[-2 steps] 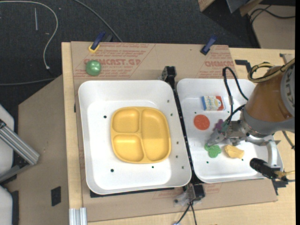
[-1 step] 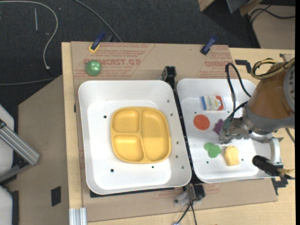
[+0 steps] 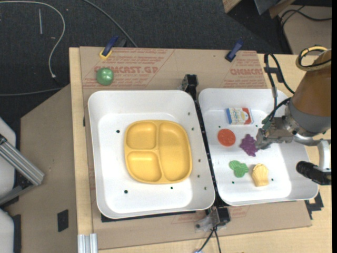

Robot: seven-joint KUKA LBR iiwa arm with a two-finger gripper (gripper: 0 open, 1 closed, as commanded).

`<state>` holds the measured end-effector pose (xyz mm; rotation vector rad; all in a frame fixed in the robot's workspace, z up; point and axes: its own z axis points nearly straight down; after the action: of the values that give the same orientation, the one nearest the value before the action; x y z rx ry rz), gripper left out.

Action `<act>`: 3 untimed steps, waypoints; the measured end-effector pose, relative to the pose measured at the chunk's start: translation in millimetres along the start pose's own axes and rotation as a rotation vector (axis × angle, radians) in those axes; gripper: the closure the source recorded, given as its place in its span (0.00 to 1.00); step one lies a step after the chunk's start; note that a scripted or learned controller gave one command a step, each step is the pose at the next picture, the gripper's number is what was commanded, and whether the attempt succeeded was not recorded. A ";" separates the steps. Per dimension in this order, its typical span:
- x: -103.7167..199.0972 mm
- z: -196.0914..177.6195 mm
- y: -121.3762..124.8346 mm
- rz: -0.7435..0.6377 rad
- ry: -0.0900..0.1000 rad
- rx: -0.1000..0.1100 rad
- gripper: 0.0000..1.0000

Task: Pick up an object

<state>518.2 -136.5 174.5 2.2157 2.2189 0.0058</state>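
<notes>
**benchwatcher:** Nearest the camera is the front rim of the left bin (image 3: 152, 210), the one with the yellow divided plate (image 3: 158, 152) sitting in the middle. Where's the hand in all this?

**pickbot_fan:** Over the right bin (image 3: 253, 196), coming in from the right side. The hand (image 3: 261, 139) is low, and its dark tip is right up against the purple grape bunch (image 3: 248, 145). Honestly can't tell how wide it's open or whether it's got anything; the tip is just a dark blob at this angle.

**benchwatcher:** What's around it?

**pickbot_fan:** Just beyond the grapes, further from the hand, is a flat red round piece (image 3: 227, 137). Behind the hand, toward the back wall, a small white carton with blue and red print (image 3: 239, 115). In front of it, toward the camera, a green leafy toy (image 3: 238, 168) and a pale yellow toy (image 3: 260, 175) lie side by side.

**benchwatcher:** And that green ball (image 3: 105, 76)?

**pickbot_fan:** Way off from the hand, on the cardboard at the bench's far left corner, outside both bins.
</notes>
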 end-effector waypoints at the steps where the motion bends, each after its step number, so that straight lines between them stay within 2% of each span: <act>1: -0.1 -44.0 1.9 0.000 0.000 0.000 1.00; 2: 52.5 -38.7 3.5 -0.005 0.005 0.009 1.00; 3: 110.6 -51.6 7.8 -0.005 0.003 0.004 1.00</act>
<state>525.5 -25.8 225.9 2.2141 2.2281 0.0046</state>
